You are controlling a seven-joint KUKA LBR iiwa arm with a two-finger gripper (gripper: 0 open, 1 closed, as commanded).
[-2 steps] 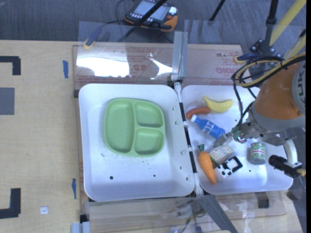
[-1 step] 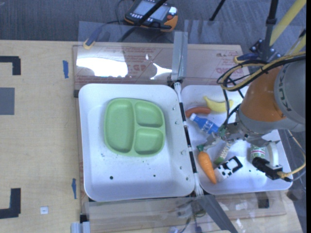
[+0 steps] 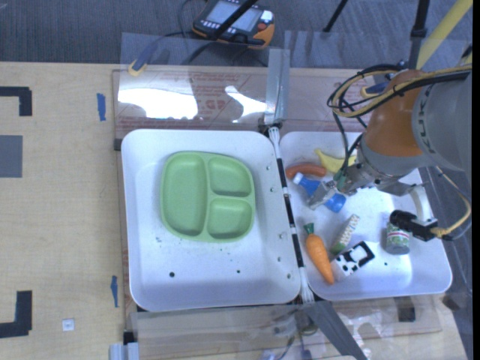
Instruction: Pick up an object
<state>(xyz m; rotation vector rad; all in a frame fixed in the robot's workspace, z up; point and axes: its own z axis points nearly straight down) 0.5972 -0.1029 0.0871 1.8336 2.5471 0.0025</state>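
The right bin (image 3: pixel 424 274) holds several small objects. My gripper (image 3: pixel 328 192) is down in the bin's upper left part, directly over a blue object (image 3: pixel 337 202) whose other end (image 3: pixel 308 184) shows to the gripper's left. The gripper hides the middle of that object. A red-orange piece (image 3: pixel 308 169) and a yellow banana (image 3: pixel 328 158) lie just behind the gripper. An orange carrot (image 3: pixel 319 258) lies in front, near the bin's left wall.
A striped stick (image 3: pixel 345 232), a black-and-white block (image 3: pixel 352 256) and a small green-labelled can (image 3: pixel 397 239) sit in the right bin's front half. The left bin (image 3: pixel 142 201) carries a green divided plate (image 3: pixel 208 195). The arm and its cables cover the right bin's far right corner.
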